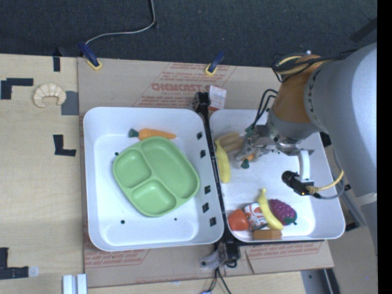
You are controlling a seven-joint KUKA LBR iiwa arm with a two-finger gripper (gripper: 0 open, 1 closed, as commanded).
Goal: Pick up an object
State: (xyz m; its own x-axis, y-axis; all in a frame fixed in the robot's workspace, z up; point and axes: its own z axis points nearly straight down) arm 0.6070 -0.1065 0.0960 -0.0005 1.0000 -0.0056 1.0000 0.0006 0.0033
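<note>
My gripper is low in the right bin, near its back left part. Directly under it lies a small orange and green item, partly hidden by the gripper. A tan bread-like piece and a yellow banana lie just left of the gripper, against the bin's left wall. At the front of this bin is a cluster: a red tomato, a small can, a second banana and purple grapes.
The left bin holds a green divided plate and an orange carrot behind it. A croissant sits on the bench at far left. The arm's grey body overhangs the right bin's right side.
</note>
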